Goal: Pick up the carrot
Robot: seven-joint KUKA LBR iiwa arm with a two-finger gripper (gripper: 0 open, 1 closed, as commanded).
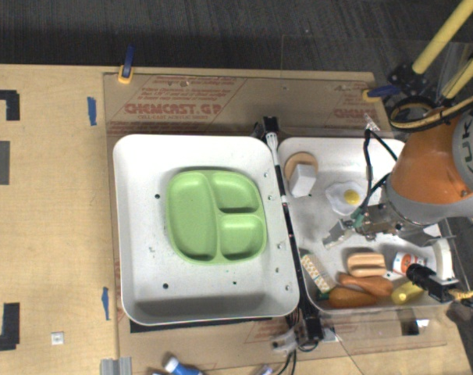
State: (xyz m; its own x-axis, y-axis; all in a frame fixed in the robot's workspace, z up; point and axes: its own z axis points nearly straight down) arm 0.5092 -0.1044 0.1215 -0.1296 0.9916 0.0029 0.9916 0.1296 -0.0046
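Note:
The carrot is a long orange-brown piece lying along the front wall of the right bin. My gripper hangs over the middle of that bin, a short way behind the carrot and apart from it. Its silver fingers stand open with nothing between them. A hot dog lies between the gripper and the carrot.
The right bin also holds a fried egg, a white cube, a round bread piece, a snack bar, a small bottle and a yellow piece. The left bin holds a green divided plate.

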